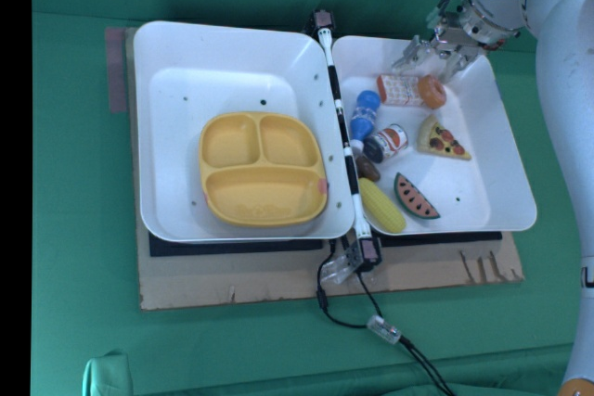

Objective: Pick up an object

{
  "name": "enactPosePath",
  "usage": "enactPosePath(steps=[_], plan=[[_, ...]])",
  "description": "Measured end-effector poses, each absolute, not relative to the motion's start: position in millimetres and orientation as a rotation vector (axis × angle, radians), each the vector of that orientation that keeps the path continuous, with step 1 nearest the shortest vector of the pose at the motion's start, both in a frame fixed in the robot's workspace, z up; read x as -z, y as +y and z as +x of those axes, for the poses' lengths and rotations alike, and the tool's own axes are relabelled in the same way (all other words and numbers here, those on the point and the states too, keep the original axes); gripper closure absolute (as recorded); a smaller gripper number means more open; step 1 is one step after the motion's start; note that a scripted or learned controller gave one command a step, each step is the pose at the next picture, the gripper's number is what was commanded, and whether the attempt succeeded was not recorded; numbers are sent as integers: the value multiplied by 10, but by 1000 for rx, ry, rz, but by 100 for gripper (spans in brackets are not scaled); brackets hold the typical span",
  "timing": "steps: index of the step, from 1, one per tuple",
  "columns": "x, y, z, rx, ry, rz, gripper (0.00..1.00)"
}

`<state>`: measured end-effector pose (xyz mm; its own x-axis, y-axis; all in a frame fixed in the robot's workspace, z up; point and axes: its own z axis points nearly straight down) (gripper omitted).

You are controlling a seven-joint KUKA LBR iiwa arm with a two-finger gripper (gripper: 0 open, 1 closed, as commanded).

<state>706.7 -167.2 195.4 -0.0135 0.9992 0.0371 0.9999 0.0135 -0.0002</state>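
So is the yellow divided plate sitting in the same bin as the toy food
No, the yellow divided plate lies alone in the left bin, while the watermelon slice and pizza slice lie in the right bin.

1 fixed overhead camera, slanted down at both white bins [167,60], moderately near.

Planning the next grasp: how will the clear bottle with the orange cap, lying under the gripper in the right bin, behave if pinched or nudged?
The clear plastic bottle with the orange cap lies on its side, so a nudge would probably roll it. Its smooth round body may slip between the fingers. It looks toy-like, likely light. The gripper hovers just above it.
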Motion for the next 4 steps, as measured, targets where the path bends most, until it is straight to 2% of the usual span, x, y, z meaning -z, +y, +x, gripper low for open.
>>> enactPosePath(steps=[1,4], plan=[[-1960,-1760,7056,23,-2221,-2206,0],[-1960,-1769,7055,21,-2221,-2208,0]])
